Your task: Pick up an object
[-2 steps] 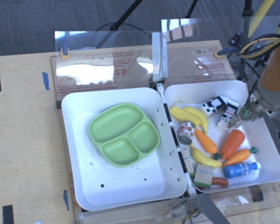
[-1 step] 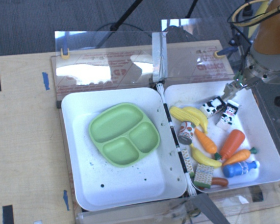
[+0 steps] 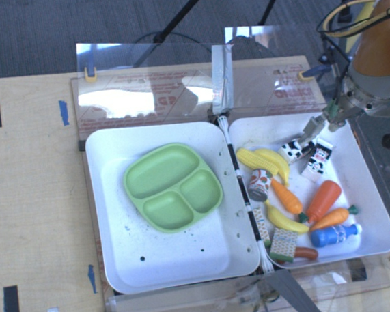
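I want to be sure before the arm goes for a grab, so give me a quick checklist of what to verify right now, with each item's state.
1. Gripper is over the right bin, above the toys: ok.
2. A target lies near the fingertips, the black-and-white cow toy: ok.
3. Finger opening is wide enough for it: cannot tell.
4. Nothing is between the fingers already: cannot tell.
5. The target has room around it; a yellow banana lies close on its left: not ok.
6. Left bin holds the green divided plate, well away from the arm's path: ok.
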You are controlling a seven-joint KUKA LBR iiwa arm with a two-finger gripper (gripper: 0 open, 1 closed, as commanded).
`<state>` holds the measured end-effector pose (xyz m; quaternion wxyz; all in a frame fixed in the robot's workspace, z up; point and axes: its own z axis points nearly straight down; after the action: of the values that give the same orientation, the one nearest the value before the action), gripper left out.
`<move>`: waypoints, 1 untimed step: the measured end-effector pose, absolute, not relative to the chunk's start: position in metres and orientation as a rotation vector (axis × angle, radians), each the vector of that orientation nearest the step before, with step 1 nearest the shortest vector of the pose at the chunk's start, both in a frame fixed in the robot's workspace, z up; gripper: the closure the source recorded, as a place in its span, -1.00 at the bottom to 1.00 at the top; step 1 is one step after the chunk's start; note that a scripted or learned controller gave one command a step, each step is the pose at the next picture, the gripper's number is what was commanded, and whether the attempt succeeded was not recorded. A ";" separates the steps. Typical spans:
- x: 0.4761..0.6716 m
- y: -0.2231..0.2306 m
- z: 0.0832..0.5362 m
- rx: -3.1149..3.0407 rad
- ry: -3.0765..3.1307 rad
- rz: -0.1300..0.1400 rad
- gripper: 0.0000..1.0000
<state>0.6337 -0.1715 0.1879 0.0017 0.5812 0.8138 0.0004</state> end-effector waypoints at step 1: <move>0.614 -0.142 0.116 1.569 2.691 0.010 -1.00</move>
<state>0.6144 -0.1420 0.1159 0.0133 0.5036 0.8638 0.0032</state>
